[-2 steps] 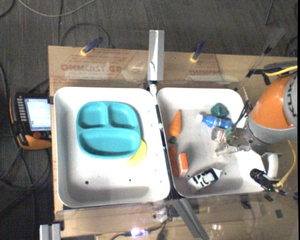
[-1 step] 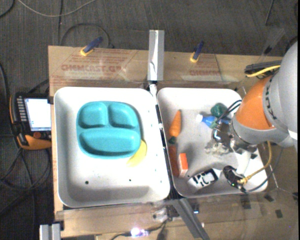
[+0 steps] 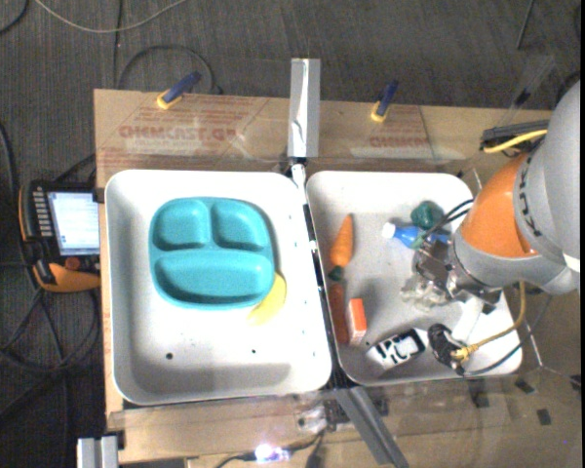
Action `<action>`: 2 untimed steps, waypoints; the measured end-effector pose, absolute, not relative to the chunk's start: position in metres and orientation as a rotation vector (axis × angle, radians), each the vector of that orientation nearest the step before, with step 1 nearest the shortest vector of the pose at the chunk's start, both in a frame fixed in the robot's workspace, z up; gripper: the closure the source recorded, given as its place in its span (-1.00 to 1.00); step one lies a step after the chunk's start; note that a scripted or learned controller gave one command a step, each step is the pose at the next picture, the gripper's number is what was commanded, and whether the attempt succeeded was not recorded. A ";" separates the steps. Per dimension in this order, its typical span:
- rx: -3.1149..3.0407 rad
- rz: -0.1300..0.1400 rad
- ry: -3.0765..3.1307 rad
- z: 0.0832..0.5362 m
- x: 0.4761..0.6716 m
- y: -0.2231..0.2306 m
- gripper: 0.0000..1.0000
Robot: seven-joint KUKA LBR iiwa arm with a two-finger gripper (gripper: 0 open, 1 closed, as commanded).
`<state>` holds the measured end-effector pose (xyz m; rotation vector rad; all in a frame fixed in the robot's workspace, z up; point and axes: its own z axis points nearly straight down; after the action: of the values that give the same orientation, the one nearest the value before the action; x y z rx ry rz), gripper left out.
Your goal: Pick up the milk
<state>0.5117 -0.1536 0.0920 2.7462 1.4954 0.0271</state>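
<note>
We count two shallow white bins (image 3: 127, 291) — one small black-and-white milk carton (image 3: 398, 347), one orange carrot (image 3: 342, 240). Our tool (image 3: 427, 283) hovers nearby. Its grip — we cannot tell.

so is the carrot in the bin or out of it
In. The carrot lies on the floor of the right bin, near its left wall, pointing up and down the view.

Two bins (image 3: 127, 291), one tray (image 3: 212, 252), one carrot (image 3: 342, 240).
</note>
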 end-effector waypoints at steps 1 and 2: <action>2.489 0.020 1.898 0.092 0.503 -0.180 1.00; 2.087 0.010 2.315 0.093 0.490 -0.140 1.00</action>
<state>0.4898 -0.1404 0.0925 2.0871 2.3155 0.0104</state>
